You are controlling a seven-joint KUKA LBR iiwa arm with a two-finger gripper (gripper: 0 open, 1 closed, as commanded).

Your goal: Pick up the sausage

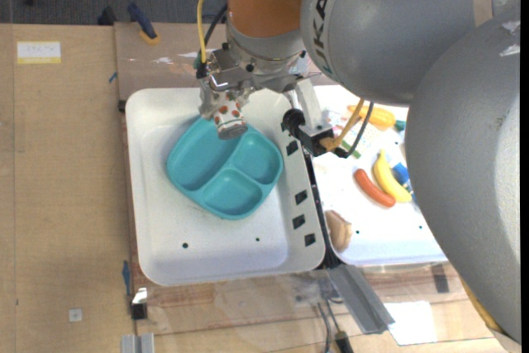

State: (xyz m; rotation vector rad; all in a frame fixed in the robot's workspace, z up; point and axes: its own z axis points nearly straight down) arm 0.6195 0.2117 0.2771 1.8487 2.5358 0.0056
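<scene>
Diagonally, the sausage [374, 187] runs upper-left to lower-right; the claw's [229, 121] state I cannot tell.

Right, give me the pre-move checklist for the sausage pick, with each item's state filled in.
1. Sausage in sight: ok, it lies in the right bin, red-orange, beside the banana.
2. Pincer over the sausage: not ok, it hangs over the left bin, at the far edge of the teal divided plate.
3. Pincer free of any load: cannot tell, a red-and-white spotted thing sits at its tip.
4. Room around the sausage: not ok, the banana lies right against its far side.
5. Path to the right bin: cannot tell, the arm covers much of that bin.
</scene>
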